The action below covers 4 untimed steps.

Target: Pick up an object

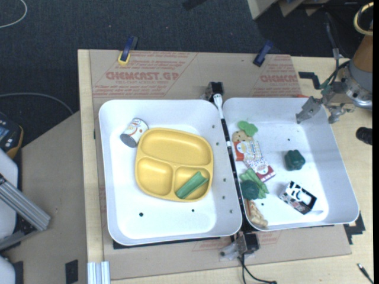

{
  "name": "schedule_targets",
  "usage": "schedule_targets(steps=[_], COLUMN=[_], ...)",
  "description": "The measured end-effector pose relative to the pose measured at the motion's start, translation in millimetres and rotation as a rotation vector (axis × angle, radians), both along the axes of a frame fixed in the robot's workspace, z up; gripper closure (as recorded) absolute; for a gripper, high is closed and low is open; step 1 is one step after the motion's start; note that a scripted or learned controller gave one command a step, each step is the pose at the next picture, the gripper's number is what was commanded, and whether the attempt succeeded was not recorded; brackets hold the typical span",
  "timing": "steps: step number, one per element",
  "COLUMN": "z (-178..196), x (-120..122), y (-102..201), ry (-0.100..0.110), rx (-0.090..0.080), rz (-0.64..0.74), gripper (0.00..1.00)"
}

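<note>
While the hand (320, 110) hovers spread and holding nothing over the right bin's (331, 158) far right corner, pick not started: nearest candidate, the dark green object (294, 159), sits untouched mid-bin, other items clustered along the left wall.

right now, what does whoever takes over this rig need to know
Gripper: fingers spread open, holding nothing, over the right white bin's far right corner.
Right bin: dark green lumpy object, black-and-white object, and small packets and green pieces along its left wall.
Left white bin: yellow divided plastic tray with a green stick, small can beside it.
Done: nothing picked.
Left: grasp one object.
</note>
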State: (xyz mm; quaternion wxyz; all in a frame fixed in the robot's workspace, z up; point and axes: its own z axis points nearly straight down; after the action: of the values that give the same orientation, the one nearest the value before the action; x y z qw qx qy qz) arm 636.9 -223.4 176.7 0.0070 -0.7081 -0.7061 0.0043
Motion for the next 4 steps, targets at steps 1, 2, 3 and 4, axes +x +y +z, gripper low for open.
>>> schedule_targets(steps=[1, 2, 3, 4], z=[10.2, -37.4, -90.1, -75.8], x=[3.4, 2.0, 1.8, 3.4], y=[0.7, 10.0, 12.0, 11.4], ry=[-0.015, -0.011, -0.011, -0.017], rx=[-0.003, -0.002, 0.001, -0.004], rz=[0.003, 0.004, 0.006, 0.007], gripper=[0.0, 0.0, 0.0, 1.0])
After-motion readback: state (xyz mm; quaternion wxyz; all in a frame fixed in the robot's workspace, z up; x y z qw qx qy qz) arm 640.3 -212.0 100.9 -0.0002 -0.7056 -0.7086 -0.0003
